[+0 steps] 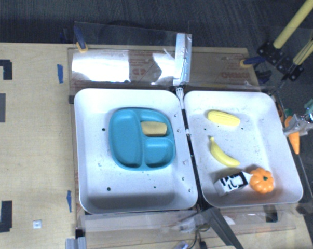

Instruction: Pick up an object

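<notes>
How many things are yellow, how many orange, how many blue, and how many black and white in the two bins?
Yellow: 3: corn cob, banana, yellow block on the plate
Orange: 1: little pumpkin
Blue: 1: divided plate
Black and white: 1: small box
Total: 6

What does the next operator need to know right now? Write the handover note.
Gripper: no item is lifted.
Left bin: a blue divided plate with a yellow block in its upper right compartment.
Right bin: a corn cob near the top, a banana in the middle, a black and white box and a small orange pumpkin side by side at the lower edge.
Done: nothing picked; every item lies in a bin.
Left: choose one item, grasp it and lift it.
</notes>
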{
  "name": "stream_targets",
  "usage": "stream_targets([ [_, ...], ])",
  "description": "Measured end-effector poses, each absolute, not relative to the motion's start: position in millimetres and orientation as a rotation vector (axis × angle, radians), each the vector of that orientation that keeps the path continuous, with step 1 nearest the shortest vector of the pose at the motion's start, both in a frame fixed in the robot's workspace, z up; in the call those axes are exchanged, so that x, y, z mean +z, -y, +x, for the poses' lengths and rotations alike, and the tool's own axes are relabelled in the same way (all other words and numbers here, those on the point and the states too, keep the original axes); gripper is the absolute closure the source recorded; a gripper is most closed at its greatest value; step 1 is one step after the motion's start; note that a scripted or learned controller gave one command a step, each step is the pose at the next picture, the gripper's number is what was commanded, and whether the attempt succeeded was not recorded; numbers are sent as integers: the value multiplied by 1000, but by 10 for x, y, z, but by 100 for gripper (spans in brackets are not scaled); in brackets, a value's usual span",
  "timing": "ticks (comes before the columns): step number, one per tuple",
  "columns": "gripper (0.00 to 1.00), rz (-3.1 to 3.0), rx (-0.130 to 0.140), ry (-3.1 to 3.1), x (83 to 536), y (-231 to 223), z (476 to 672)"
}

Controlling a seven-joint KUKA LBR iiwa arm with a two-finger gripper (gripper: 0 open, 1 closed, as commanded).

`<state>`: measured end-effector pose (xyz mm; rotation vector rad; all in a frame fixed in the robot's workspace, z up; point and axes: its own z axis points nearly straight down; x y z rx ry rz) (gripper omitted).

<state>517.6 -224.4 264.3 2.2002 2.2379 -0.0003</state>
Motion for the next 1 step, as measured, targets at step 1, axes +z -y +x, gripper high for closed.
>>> stream_targets([
  [1,100,2211,-3,-2243,2476,1216,5455],
])
